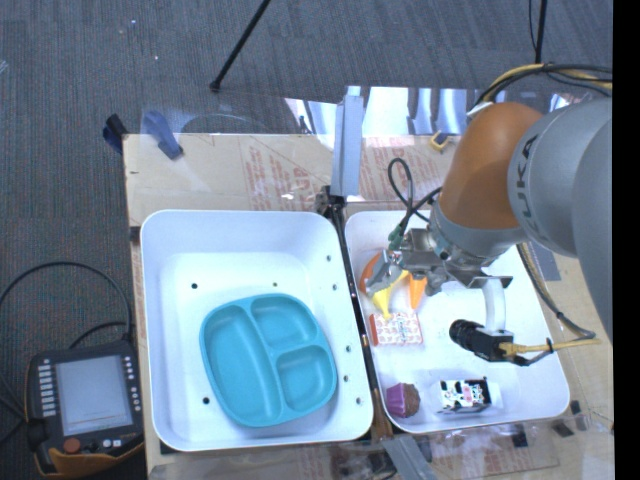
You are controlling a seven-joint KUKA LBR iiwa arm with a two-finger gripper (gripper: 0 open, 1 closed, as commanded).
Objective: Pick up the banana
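Near edge of my right white bin (545, 393): a purple cupcake-shaped toy (403, 399) and a black-and-white cow-print box (463, 395). Further up, my claw (392, 280) sits over the yellow banana (383, 290) by the left wall; can't tell whether it's clenched.

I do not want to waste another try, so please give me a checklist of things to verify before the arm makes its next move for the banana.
1. Banana found: ok. A yellow piece, probably the banana, lies in the right bin.
2. Claw over the banana: ok. The claw is right above it.
3. Banana gripped: cannot tell. The claw hides most of it.
4. Free room around the banana: not ok. An orange piece and a patterned packet lie close by.
5. Distance from the bin wall: not ok. The banana is near the right bin's left wall.
6. Blue tray: ok. It sits in the left bin, away from the arm.
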